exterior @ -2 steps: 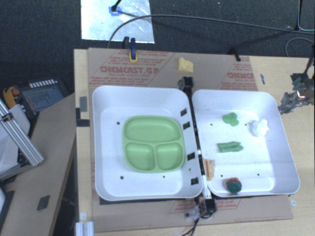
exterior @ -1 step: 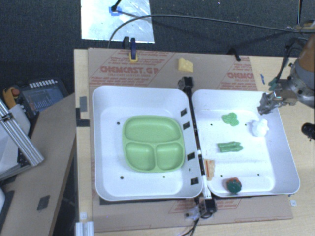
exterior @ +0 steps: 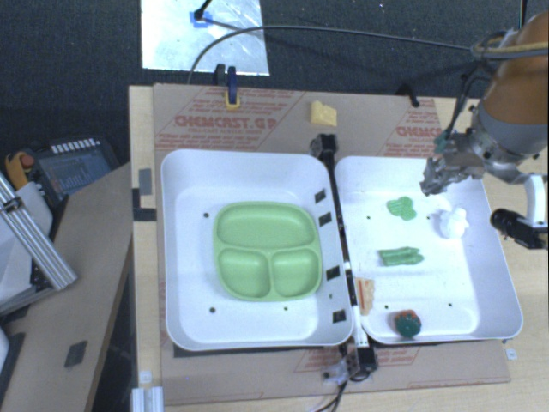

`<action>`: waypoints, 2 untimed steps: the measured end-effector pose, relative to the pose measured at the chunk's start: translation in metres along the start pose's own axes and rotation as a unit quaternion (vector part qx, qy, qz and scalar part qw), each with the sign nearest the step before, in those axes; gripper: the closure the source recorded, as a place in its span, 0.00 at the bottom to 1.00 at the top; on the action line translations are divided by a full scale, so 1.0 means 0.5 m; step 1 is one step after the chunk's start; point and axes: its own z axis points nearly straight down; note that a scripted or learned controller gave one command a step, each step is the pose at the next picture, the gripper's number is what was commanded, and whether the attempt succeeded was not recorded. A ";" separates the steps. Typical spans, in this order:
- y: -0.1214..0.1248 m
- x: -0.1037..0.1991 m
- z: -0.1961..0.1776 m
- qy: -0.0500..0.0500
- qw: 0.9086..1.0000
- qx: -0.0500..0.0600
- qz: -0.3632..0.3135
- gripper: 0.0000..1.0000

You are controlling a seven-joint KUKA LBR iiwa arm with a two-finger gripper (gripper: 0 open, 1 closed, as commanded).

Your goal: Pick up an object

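The right bin (exterior: 480, 316) holds several small objects: a green leafy piece (exterior: 401, 208), a green bean-like piece (exterior: 400, 256), a white lump (exterior: 450, 222), an orange strip (exterior: 366, 294) by the left wall, and a round red-and-green piece (exterior: 407, 323) near the front. My gripper (exterior: 435, 181) hangs over the bin's far right part, just up and right of the leafy piece and up-left of the white lump. I see nothing between its fingers.
The left bin (exterior: 184, 187) holds a light green divided plate (exterior: 264, 251). A yellow block (exterior: 323, 113) lies on the cardboard behind the bins. A cable arcs across the back. A control box (exterior: 73, 170) sits at the left.
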 end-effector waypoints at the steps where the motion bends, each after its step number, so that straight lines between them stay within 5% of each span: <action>1: 0.046 0.104 0.027 0.000 1.000 0.000 0.000 1.00; 2: 0.083 0.191 0.049 0.000 1.000 0.000 0.000 1.00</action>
